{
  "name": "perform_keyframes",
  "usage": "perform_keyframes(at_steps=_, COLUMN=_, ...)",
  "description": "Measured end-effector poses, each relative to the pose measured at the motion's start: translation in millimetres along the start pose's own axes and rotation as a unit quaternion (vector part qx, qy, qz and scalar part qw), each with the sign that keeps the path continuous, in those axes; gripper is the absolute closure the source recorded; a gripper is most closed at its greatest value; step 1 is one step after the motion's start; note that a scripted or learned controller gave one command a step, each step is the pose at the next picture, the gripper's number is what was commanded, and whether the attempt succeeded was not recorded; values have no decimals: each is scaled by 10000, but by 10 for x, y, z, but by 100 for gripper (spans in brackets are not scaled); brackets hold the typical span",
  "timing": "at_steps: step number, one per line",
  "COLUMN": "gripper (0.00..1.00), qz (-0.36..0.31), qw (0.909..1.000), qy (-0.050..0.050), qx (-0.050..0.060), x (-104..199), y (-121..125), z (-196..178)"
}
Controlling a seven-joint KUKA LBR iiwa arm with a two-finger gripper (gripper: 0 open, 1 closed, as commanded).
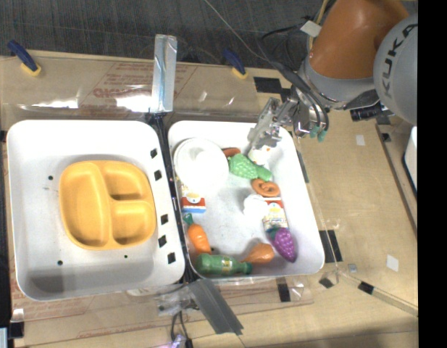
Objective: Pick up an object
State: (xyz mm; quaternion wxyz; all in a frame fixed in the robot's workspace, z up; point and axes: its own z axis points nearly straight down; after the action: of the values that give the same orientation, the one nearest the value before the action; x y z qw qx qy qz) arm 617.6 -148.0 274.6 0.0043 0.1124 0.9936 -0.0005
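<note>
1. The gripper [265, 138] hung low over the back right corner of the right bin [310, 216], just above a small white item [261, 153] and a green bumpy toy vegetable [246, 167]. Whether it was open or closed could not be told, and nothing showed as held.
2. The likeliest failure looked like a crowded grasp: the green toy, the white piece and a brown pretzel [266, 188] lay touching or nearly so, and a descent could push them apart or pinch 2 at once.
3. The bin's back rim and right wall stood close beside the gripper, so a drift that way risked striking plastic rather than reaching a toy.
4. A white bowl [201, 163] sat just left of the cluster and limited sideways room.
5. More open floor lay mid-bin, between the pretzel and an orange carrot [198, 238]; a purple grape bunch [285, 243] and a green bottle-like item [222, 265] hugged the front wall.
6. The left bin [27, 194] carried 1 yellow divided tray [109, 203], well apart from the arm.
</note>
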Motion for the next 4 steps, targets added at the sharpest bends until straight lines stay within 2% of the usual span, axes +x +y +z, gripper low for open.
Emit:
perform_keyframes(at_steps=1, gripper=100, qz=-556, qw=9984, qy=51, qx=-3, x=1054, y=44, z=479)
perform_keyframes(at_steps=2, gripper=100, qz=-853, qw=9964, qy=26, qx=3, x=614, y=-196, z=341)
perform_keyframes(at_steps=3, gripper=100, qz=1052, qw=9944, qy=60, qx=7, x=621, y=-611, z=1029)
perform_keyframes(at_steps=4, gripper=100, qz=1334, qw=9911, qy=53, qx=4, x=1013, y=-424, z=1256)
